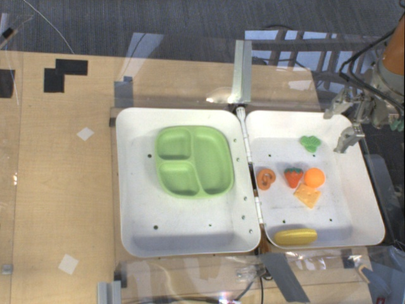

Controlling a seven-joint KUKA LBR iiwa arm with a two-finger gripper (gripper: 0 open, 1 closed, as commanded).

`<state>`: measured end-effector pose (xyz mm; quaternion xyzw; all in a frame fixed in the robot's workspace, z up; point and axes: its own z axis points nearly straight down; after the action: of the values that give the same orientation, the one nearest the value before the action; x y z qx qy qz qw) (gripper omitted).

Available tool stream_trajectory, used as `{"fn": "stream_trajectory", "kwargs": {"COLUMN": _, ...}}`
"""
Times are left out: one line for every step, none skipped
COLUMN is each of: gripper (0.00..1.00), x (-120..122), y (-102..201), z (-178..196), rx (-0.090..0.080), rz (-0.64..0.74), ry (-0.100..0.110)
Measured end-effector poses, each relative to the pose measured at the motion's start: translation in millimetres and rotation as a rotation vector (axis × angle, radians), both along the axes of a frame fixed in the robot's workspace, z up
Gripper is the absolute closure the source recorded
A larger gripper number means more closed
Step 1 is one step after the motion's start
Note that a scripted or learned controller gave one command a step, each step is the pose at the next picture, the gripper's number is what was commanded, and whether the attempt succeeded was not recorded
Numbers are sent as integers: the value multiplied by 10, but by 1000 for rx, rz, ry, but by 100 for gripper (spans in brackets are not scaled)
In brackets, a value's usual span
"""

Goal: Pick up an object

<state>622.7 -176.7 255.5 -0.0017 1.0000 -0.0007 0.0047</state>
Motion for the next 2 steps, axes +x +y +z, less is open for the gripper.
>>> {"fn": "stream_trajectory", "kwargs": {"gripper": 0, "x": 135, "y": 139, "z": -1212, "rx": 4, "rz": 32, "ry": 10}}
{"fn": "stream_trajectory", "kwargs": {"gripper": 0, "x": -221, "y": 551, "z": -1661, "rx": 1, "rz": -69, "ry": -4}}
